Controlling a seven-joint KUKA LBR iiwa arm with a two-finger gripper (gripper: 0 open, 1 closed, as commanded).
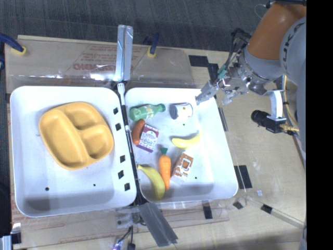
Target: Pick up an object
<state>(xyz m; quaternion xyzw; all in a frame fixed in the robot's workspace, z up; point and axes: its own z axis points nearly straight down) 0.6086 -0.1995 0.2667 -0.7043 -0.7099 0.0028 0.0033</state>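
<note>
Arm enters from the upper right of the frame; gripper (204, 96) sits over the upper right rim of the right bin (225, 163), carrying nothing. Whether it is apart or together cannot be told at this slant. Nearest candidate is the can (181, 110), just left of and slightly below the tip, lying on its side with its long axis roughly left-right. Green bottle (146, 110) lies further left along the same top row, long axis also left-right. Small banana (186, 140) lies below the can at mid-bin. Carrot (165, 170) and large banana (152, 180) are well apart, toward the lower edge. Yellow tray (76, 134) occupies the left bin (26, 191). Judgement: pick not yet started; the can calls for the shortest move, down-left.
</note>
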